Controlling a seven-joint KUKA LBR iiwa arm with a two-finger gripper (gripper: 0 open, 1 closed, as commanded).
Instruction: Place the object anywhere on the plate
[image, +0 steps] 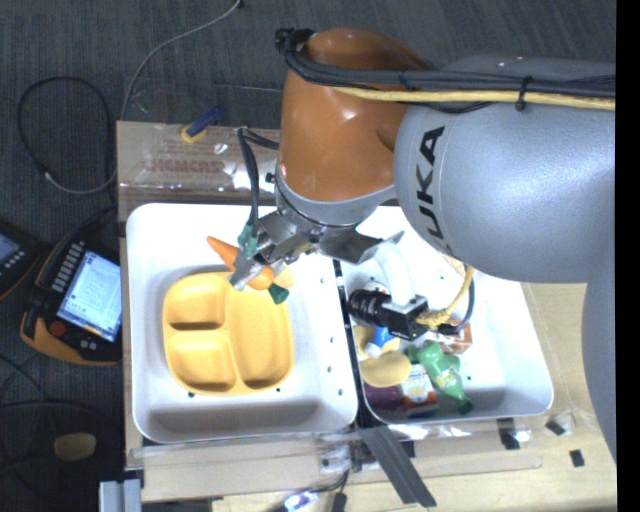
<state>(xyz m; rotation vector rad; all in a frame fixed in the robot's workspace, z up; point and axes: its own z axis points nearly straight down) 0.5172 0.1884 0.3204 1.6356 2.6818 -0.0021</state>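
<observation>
Here the hand (252, 268) hangs over the far right corner of the yellow plate (228, 335), which lies in the left bin (150, 300). A toy carrot (228, 250) sits at the fingertips: its orange body pokes out on the hand's far left, with a green bit showing just below near the plate's rim. It looks gripped between the fingers, so the hand seems closed on it, though the wrist hides part of the hold. The carrot is at the plate's edge, partly above it and partly over the bin floor.

I judge this the placing step. The next move calls for a short shift toward the plate's middle, then a release, so the carrot lands in a compartment and does not roll off the rim. The right bin (520, 400) holds a jumble of other toys.
</observation>
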